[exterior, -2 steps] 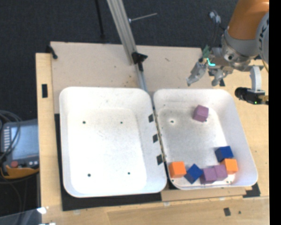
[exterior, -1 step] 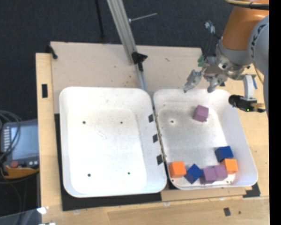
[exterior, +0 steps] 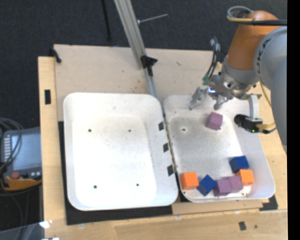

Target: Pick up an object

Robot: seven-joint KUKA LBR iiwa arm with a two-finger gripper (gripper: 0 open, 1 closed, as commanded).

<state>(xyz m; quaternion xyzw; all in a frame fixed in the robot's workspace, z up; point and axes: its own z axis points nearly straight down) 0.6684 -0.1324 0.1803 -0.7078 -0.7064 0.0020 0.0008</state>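
Two spread fingers of the grey claw [exterior: 208, 98] hang just above a lone small purple cube [exterior: 214, 120], holding nothing; other blocks cluster farther off, making it the easy pick.

camera view: fixed overhead | slanted down | both bins [exterior: 115, 104] framed | arm [exterior: 250, 39] enters right

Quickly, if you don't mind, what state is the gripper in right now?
Two-finger gripper: open, fingers spread and holding nothing, above the far end of the right shallow white bin, just beyond the lone purple cube.
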